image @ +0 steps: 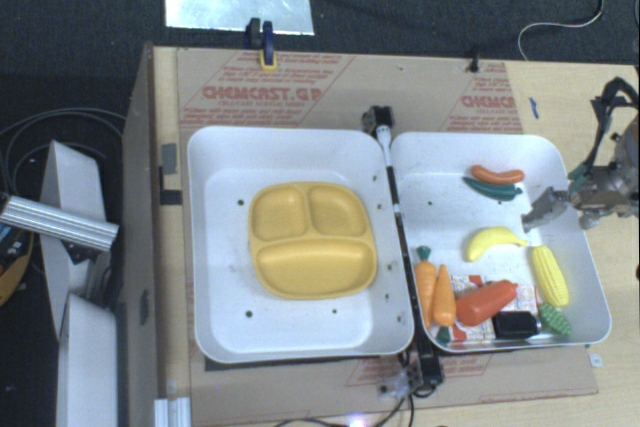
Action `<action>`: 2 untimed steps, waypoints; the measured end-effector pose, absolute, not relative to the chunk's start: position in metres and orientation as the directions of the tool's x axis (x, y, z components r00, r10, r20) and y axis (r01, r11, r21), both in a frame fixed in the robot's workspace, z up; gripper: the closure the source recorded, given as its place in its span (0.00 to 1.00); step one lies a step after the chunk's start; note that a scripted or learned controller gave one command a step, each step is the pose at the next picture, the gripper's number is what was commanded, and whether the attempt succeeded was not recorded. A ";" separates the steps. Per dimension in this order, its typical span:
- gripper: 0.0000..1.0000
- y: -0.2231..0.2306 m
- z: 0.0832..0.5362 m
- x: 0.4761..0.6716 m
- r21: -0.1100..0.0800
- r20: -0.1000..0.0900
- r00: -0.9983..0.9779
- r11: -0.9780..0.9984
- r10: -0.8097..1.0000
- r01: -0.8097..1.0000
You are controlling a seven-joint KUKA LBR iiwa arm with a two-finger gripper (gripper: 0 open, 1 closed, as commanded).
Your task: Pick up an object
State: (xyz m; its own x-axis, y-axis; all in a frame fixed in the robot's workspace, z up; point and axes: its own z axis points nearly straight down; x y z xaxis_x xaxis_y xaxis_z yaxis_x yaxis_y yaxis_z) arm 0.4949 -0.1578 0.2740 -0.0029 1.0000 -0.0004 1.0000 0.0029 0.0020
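Two carrots (434,292) | one banana (493,241) | one corn (549,275) | fingers (545,208) state: cannot tell

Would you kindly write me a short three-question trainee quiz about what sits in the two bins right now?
1. True or false: the yellow divided plate lies in the left bin.
2. Which item lies closest to the gripper? A) carrot B) banana C) black block
3. Fill in: the corn cob lies in the ____ bin.

Key: 1 true; 2 B; 3 right, the right bin.
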 end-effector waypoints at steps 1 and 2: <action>0.00 -0.147 0.171 0.552 -0.002 0.001 -0.003 0.003 1.000 1.000; 0.00 -0.158 0.087 0.549 0.009 -0.004 -0.001 0.001 1.000 1.000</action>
State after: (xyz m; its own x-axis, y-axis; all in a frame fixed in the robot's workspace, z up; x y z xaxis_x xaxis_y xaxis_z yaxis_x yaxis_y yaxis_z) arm 0.5489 -0.1576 0.0874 -0.0011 1.0000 -0.0040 1.0000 0.0011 0.0089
